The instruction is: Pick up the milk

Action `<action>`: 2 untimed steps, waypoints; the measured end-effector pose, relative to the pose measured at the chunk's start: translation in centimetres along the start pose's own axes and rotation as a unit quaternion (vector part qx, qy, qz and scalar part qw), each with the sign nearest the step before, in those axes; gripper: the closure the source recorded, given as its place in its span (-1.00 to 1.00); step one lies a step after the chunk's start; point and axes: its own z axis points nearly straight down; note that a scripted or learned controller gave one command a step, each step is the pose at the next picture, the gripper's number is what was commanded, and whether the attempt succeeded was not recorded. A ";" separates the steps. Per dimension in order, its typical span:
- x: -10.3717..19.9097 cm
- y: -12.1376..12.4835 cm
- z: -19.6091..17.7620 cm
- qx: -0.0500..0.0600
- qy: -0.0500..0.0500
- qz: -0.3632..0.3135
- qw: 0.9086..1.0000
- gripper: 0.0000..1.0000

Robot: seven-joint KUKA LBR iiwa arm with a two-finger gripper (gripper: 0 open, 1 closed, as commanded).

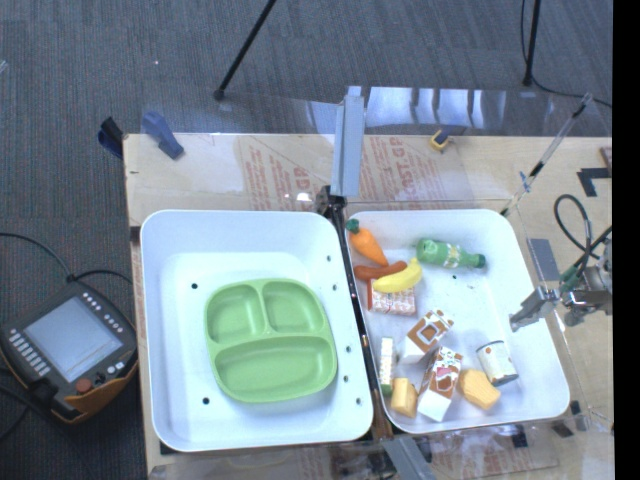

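Looking left to right, we see a green divided plate [270, 340] in the left bin [170, 258], then the milk carton [440, 381] near the front of the right bin [500, 230] among toy foods. At the far right, the end effector [545, 306] hovers over that bin's right rim; we cannot tell its opening.

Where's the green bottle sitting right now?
The green bottle lies on its side near the far edge of the right bin, just right of the banana and carrot.
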 end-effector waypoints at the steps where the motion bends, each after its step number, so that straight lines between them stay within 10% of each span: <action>1: 9.3 4.5 12.9 -0.015 -0.002 0.017 1.000 -1.00; 2: 9.0 4.6 12.0 -0.015 -0.004 0.018 1.000 1.00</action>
